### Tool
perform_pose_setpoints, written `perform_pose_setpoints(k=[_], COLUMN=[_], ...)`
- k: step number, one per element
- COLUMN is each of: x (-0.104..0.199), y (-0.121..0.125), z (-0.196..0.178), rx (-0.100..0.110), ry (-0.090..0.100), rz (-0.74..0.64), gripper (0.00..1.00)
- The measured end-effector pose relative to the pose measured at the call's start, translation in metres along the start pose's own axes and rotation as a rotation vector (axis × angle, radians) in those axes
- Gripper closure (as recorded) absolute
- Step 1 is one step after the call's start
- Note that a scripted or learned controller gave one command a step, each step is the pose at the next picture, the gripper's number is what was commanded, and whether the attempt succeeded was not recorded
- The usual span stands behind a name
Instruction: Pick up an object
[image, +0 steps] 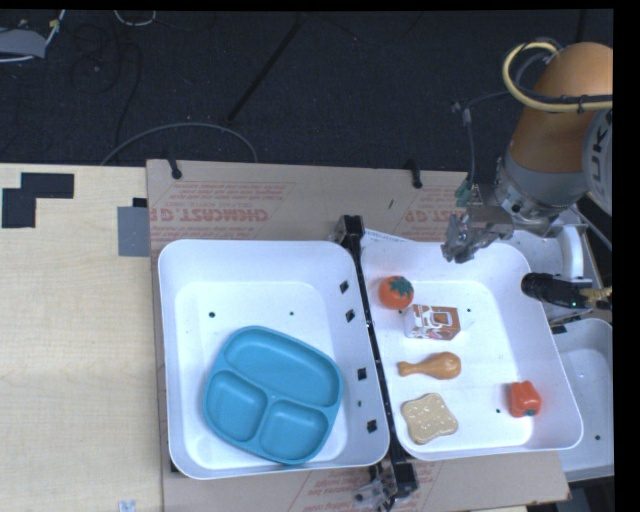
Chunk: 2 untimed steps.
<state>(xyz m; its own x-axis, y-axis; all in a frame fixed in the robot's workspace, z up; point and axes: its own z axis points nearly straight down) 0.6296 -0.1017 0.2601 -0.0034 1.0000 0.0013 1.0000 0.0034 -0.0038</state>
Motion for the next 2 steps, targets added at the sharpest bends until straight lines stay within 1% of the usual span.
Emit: perform_pose_setpoints(k=[1, 2], x=[0.052, 0.105], y=[0.006, -0.001], z=[0.014, 0.01], rx=[0.001, 0.001], ry=[0.0, 0.0], rz=[0.0, 0.0], gripper=[1.0, 1.0])
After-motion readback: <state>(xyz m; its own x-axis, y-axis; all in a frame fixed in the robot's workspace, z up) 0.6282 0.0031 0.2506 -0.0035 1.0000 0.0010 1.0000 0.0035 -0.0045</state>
